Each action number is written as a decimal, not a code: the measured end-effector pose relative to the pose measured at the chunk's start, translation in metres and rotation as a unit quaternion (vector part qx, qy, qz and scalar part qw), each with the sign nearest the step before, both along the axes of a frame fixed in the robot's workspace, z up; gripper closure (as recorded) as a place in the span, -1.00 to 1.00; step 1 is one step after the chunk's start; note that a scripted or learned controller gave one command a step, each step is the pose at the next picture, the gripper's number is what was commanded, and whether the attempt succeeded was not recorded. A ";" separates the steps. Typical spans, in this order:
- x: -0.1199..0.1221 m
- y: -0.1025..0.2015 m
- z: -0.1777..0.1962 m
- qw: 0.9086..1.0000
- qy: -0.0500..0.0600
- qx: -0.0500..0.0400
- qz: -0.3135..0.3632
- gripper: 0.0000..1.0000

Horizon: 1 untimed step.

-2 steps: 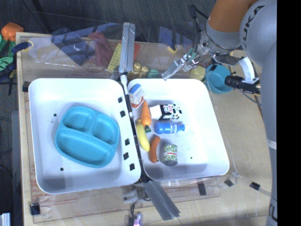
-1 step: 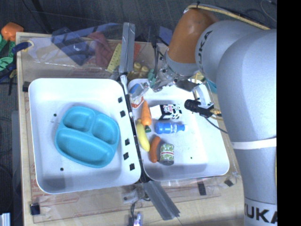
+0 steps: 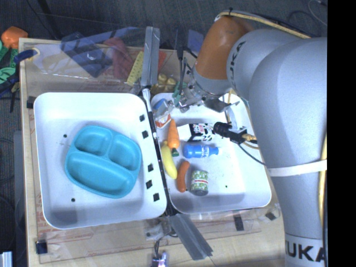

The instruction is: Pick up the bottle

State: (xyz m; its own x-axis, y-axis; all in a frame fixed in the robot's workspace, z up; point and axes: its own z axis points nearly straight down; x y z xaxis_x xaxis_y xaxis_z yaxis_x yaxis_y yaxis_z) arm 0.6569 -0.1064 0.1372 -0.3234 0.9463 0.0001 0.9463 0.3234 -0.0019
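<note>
Gripper [image 3: 186,98] sits low over the far end of the right bin [image 3: 253,196], at about 12 o'clock from the bin's middle, tucked under the orange-banded wrist. Cannot tell how the gripper is set; the wrist housing and cabling cover it. Nothing can be made out in its grasp.

Bottle [image 3: 200,150], blue with a white cap end pointing to 3 o'clock, lies on its side near the bin's middle, at roughly 5 o'clock from the gripper and apart from it. Just past it at 12 o'clock is a black-and-white cow-patterned toy [image 3: 201,129], close or touching, can't say which.

Around it: carrot [image 3: 174,136] at 10 o'clock of the bottle, banana [image 3: 168,160] at 8 o'clock along the bin's left wall, a second orange piece [image 3: 182,177] and a small green-labelled can [image 3: 199,182] at 6 to 7 o'clock. A white cup-like item [image 3: 160,107] sits at the far left corner, partly hidden.

Left bin [image 3: 50,204] holds a blue divided plate [image 3: 104,160].

Step, as judged: approach, not yet over the target; bottle untouched. Next move calls for shifting toward 5 o'clock, centring over the bottle body, closing across its short axis, and descending without clipping the cow toy or carrot. Round body may roll.
</note>
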 end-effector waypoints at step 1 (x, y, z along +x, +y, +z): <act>0.000 0.000 0.000 1.000 0.000 0.000 0.000 -1.00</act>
